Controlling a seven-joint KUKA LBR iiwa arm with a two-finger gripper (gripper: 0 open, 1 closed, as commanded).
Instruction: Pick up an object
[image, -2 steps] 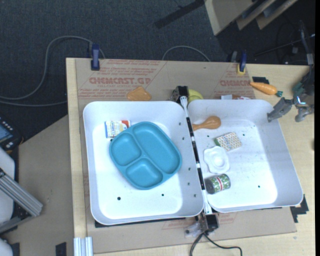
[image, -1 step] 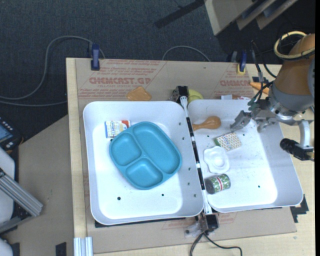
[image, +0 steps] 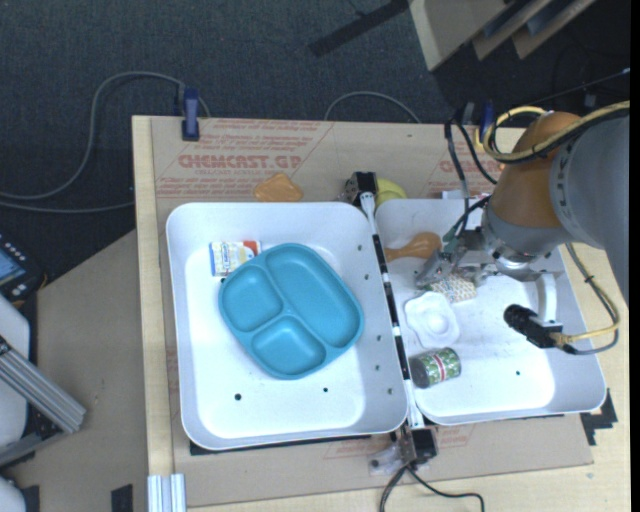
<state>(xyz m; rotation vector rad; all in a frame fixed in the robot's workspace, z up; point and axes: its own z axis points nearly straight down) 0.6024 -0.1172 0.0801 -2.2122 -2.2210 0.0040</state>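
My gripper hangs low over the upper left part of the right bin, with the grey arm reaching in from the right. Just under and beside it lies a small speckled packet. A tan pear-shaped object lies to the gripper's left, near the bin's wall. A white cup-like piece sits below the gripper, and a green can lies on its side further toward the front. Nothing is visibly lifted.
The left bin holds a blue divided plate and a small white carton at its upper left. An orange object and a yellow one lie on the board behind the bins. Cables run near the arm.
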